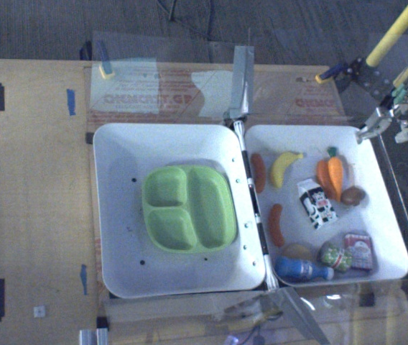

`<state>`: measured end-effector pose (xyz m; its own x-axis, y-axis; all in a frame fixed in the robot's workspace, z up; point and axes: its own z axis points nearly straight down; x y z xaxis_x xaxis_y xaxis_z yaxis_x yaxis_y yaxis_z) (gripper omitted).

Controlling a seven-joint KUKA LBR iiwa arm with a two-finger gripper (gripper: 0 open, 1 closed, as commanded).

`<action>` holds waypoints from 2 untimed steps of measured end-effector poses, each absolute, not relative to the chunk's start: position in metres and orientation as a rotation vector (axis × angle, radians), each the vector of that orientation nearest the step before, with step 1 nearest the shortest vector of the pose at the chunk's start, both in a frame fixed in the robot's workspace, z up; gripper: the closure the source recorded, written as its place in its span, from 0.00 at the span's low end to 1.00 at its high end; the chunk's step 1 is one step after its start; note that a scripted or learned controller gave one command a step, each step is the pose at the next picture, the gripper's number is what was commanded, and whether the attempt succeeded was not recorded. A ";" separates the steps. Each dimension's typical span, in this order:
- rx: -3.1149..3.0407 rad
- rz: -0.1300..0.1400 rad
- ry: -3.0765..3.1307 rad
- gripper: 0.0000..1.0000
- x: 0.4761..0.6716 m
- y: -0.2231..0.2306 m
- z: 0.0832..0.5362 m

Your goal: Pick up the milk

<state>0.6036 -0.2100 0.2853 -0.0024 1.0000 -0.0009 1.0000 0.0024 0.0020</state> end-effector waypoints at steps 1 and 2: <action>2.320 0.006 2.126 0.00 0.580 -0.215 0.117; 2.100 0.002 2.335 0.00 0.577 -0.136 0.091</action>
<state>0.5770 -0.1357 0.0913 -0.1055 0.9944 -0.0001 0.9944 0.1055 0.0021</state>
